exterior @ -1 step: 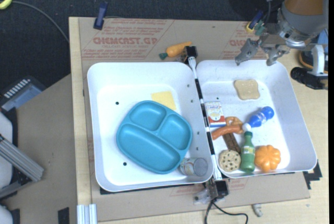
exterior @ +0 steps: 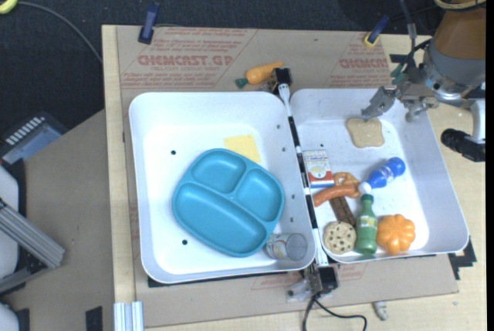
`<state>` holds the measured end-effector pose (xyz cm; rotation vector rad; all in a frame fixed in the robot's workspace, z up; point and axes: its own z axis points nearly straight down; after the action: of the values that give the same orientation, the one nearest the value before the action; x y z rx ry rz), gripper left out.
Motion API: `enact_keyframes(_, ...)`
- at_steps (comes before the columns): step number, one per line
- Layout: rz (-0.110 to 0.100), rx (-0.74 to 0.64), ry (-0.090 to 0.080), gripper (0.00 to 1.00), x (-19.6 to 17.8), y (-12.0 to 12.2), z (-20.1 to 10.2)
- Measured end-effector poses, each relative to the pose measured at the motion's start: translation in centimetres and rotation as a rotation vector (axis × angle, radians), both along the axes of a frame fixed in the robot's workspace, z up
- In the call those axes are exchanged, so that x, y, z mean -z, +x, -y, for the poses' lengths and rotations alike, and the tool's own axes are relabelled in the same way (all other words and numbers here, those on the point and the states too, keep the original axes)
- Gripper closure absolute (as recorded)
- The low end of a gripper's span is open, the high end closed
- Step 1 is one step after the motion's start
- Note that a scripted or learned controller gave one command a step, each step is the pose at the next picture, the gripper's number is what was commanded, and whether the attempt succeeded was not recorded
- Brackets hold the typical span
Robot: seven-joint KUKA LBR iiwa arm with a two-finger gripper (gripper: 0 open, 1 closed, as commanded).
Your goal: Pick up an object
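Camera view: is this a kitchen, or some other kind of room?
Probably a robot test lab, not a kitchen. A grey arm reaches over two white bins: the left bin, the right bin. The food is toy-like, such as a pumpkin and a cookie, and cables run along the floor.

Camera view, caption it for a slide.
Pincer hovers above tan slice in right bin; blue plate fills left bin.

One fixed camera — high above, slanting down on both bins (exterior: pixel 208 102).
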<state>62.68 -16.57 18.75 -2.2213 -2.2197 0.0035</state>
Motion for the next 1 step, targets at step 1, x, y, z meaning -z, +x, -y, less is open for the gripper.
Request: enact_keyframes(1, 0.007, -0.002, 0.0, 0.0, 10.07, 3.64, -0.94)
